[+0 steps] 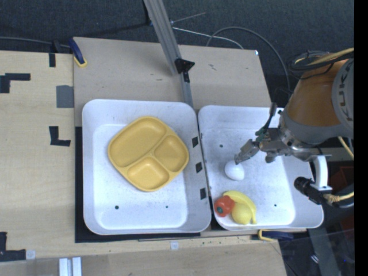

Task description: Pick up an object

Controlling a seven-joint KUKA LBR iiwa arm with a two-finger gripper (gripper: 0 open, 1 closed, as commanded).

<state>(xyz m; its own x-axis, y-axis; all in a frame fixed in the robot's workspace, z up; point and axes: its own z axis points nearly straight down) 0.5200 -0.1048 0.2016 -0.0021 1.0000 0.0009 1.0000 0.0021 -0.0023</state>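
White right-hand bin, gripper just above white egg-like ball, jaw state untellable; likely to roll away if nudged off-centre.

Two shallow white bins sit side by side on the table. The left bin holds a yellow divided plate, lying flat near its middle. In the right bin a white egg-shaped object rests around the centre, and toward the lower left corner of that bin lie a yellow banana-like toy and a small red object, touching each other. The arm reaches in from the right of the frame, and its gripper hangs just above and to the right of the white object. A grey pole slants down from the top of the frame toward the gap between the bins.
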